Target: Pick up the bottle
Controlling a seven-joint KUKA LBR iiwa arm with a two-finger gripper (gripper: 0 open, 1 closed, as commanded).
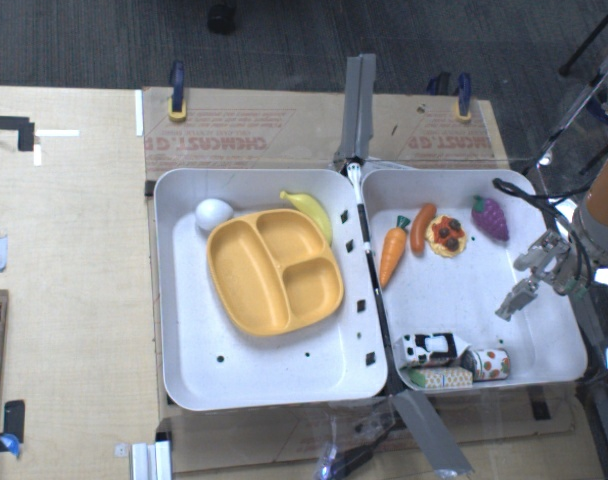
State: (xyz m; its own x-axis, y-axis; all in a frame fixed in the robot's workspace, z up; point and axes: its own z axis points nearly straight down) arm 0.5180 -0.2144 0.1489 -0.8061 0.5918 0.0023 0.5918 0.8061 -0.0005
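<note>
Two white bins are sitting side by side on the counter [64, 298]. The left bin [179, 348] is holding a yellow divided plate [274, 271], with a white egg [214, 212] lying just beyond the plate's far left rim and a banana [309, 209] resting against its far right rim. The right bin [454, 303] is carrying, along its far side, a carrot [392, 251] and a sausage [422, 228] lying close together, a small round pizza [447, 235] touching or almost touching the sausage, and a bunch of purple grapes [490, 218] lying just to the right of the pizza. The bottle [491, 363] is lying on its side against the near wall of the right bin, towards the near right corner, and is touching a flat box [442, 377] on its left; a cow-patterned carton [429, 348] is lying just behind that box. The tool [524, 283] is hanging over the right side of the right bin, between the grapes and the bottle and apart from both; its two fingers [533, 259] are standing spread, gripping nothing. The arm [599, 208] is entering from the right edge.
</note>
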